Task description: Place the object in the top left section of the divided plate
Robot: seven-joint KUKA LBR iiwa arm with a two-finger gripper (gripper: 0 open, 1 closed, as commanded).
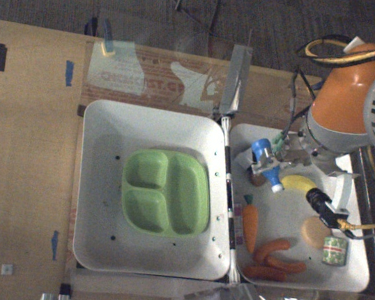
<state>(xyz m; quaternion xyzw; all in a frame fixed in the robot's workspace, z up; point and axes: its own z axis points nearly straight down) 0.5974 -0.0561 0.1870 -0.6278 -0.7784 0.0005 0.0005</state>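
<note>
Landmark: the green divided plastic plate (166,193) lies flat in the middle of the left white bin (93,166); every place below is given from it.

Plate sections: two small compartments sit on its left side, one long compartment on its right. The target is the upper small one, nearest the plate's far left corner. It is bare, so nothing has been delivered yet.

Gripper: the two-finger gripper with blue parts (267,167) hangs over the right white bin (357,279), right of the plate and a little above its level. I cannot tell from this angle whether its fingers are apart or together, nor whether anything sits between them.

Task's thing: probably the yellow banana-shaped toy (299,182), lying in the right bin just right of the gripper. That is a judgement, since the task names no object.

Other items: an orange carrot toy (250,226), red sausage-shaped toys (275,257), a tan round piece (315,232) and a small green-labelled can (333,250) lie right of the plate, toward its lower side.

Why so placed: the supply is kept apart from the plate, so a pick comes first, then a carry leftward across the bin walls.
</note>
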